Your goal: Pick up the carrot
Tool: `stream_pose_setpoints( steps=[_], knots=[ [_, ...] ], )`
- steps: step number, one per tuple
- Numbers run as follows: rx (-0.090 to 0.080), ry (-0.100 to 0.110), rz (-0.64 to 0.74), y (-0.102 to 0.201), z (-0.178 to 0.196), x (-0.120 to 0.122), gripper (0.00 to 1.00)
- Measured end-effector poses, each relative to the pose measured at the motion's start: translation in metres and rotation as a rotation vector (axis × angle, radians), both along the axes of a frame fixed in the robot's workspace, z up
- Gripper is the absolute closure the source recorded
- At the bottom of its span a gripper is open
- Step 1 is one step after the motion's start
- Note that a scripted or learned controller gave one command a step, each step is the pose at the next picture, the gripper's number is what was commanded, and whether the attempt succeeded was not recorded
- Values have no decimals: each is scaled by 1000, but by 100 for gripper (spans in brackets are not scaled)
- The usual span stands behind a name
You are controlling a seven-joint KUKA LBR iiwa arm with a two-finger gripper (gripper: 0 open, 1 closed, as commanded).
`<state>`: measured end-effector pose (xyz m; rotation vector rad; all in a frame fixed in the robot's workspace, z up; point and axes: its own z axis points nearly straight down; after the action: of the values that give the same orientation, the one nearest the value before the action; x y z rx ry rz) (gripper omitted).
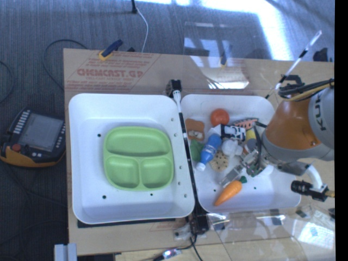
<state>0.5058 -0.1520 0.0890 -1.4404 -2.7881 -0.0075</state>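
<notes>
The orange carrot point(228, 192) with a small green top lies at a slant near the front of the right bin point(283, 200). My gripper point(247, 168) hangs just above and behind the carrot's green end, close to the bin floor. The grey arm with its orange band point(293, 126) reaches in from the right. Nothing shows the carrot lifted; it rests on the bin floor.
Behind the carrot lie a blue bottle point(209, 148), a red ball point(219, 116), a brown packet point(194, 129), a black-and-white toy point(234, 130) and a speckled cracker point(220, 161). The left bin point(87, 118) holds a green divided plate point(138, 156).
</notes>
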Motion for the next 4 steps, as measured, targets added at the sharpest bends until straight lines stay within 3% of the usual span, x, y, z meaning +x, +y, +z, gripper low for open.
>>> stream_pose_setpoints(
  steps=[1, 2, 3, 4],
  knots=[
    [-5, -11, -2, 0, 9, 4, 100],
    [-4, -9, -3, 0, 8, 3, 0],
    [-19, -27, -19, 30, 2, -14, 0],
    [-14, -20, -18, 33, 10, -14, 100]
  ],
)
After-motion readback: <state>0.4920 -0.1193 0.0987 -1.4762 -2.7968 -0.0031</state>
